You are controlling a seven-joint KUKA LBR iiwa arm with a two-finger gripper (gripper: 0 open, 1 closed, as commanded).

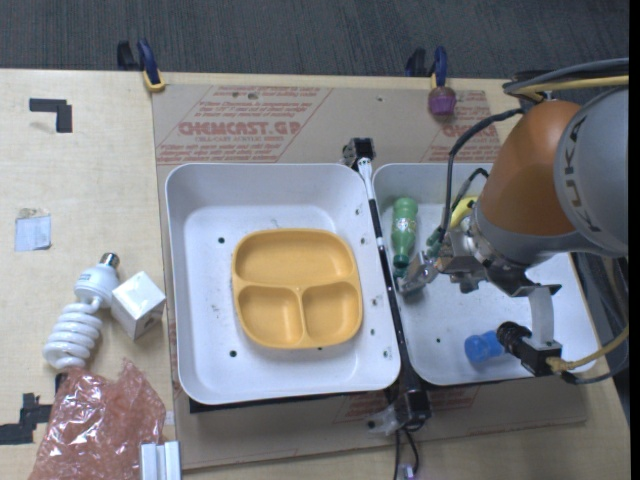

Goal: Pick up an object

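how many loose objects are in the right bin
2. A green bottle lies near the right bin's left wall, and a small blue object sits toward its near edge. The arm covers part of the bin, so more may be hidden.

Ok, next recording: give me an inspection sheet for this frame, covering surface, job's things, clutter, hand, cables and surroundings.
Surface: tan bench with a printed board under two white bins, left bin and right bin.
Job's things: yellow divided tray in the left bin; green bottle and blue item in the right bin.
Clutter: spiral bulb, white cube and crinkled pink wrap on the bench left of the bins.
Hand: hand low over the right bin beside the bottle; finger state unclear.
Cables: black and yellow cables along the arm.
Surroundings: blue clamps at the board's far edge; dark carpet beyond.
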